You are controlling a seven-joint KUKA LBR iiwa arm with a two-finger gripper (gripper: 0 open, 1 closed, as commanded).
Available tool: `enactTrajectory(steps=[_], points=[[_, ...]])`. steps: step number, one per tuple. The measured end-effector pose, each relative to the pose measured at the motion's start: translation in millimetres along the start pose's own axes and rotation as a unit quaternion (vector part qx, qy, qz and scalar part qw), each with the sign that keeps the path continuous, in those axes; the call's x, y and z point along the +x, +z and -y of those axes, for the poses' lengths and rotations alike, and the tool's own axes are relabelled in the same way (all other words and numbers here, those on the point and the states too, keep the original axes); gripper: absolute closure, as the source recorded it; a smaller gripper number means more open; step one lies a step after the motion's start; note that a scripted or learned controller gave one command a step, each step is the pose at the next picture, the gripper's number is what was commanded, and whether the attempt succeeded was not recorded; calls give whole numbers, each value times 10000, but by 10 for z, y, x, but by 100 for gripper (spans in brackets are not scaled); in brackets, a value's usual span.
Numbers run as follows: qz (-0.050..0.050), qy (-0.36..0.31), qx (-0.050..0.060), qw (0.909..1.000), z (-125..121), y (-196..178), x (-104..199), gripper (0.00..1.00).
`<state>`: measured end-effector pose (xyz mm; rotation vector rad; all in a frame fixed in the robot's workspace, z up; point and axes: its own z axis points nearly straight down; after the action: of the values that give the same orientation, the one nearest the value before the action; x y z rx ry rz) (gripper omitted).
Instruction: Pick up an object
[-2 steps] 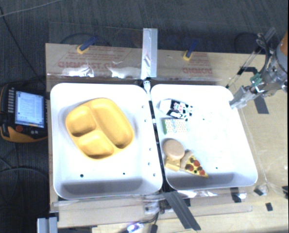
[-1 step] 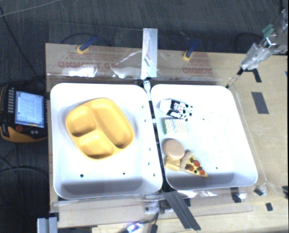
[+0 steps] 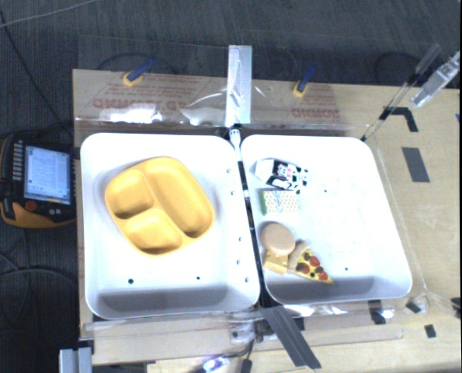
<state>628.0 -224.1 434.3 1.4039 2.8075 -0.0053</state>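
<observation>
Clearly you could start anywhere: the yellow plastic divided tray [image 3: 159, 204] sits alone, the toy pizza slice [image 3: 309, 265] crowds neighbours.

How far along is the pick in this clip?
Nothing looks done yet. The yellow sectioned plastic tray lies in the left white bin. The round tan disc, toy pizza slice and black-and-white patterned item lie in the right white bin. The whole pick is left.
</observation>
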Motion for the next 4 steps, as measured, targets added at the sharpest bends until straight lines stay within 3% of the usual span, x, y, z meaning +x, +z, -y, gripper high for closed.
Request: enactTrajectory(steps=[1,2,3,4], points=[[-3,-1599,-7,9871,612,-3,454,100],[0,-2877,-14,9577,1011,-6,757,100],[8,-4665,-20,8845,1134,-9,851,100],[5,-5954,-22,8035,918,-1,698,100]])
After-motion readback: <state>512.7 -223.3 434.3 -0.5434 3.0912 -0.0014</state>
